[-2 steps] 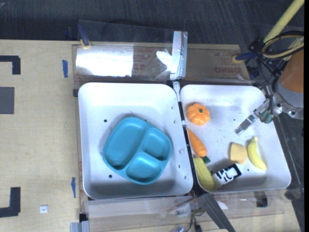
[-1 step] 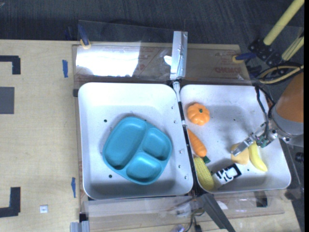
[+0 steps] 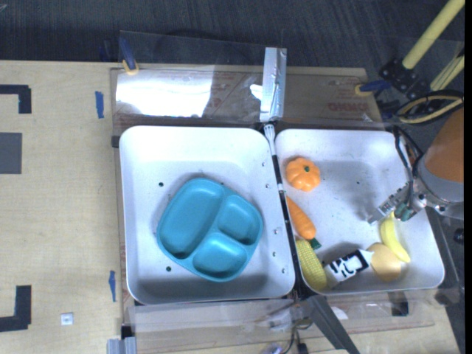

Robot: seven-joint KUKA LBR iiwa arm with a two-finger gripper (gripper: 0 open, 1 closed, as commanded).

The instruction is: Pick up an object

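Two bins (image 3: 133,198) lay before you: the left held a blue divided plate (image 3: 210,228); the right held a pumpkin (image 3: 303,174), carrot (image 3: 301,218), corn (image 3: 311,264), banana (image 3: 393,240), pale fruit (image 3: 386,261) and a black-and-white box (image 3: 346,265), its print unreadable. Your gripper (image 3: 391,209) hovered just above the banana; I couldn't tell its jaw state.

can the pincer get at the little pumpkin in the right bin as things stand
Probably yes. The pumpkin sits alone near the right bin's far left corner, with bare floor between it and the pincer. Only the bin's left wall and the carrot lie close by.
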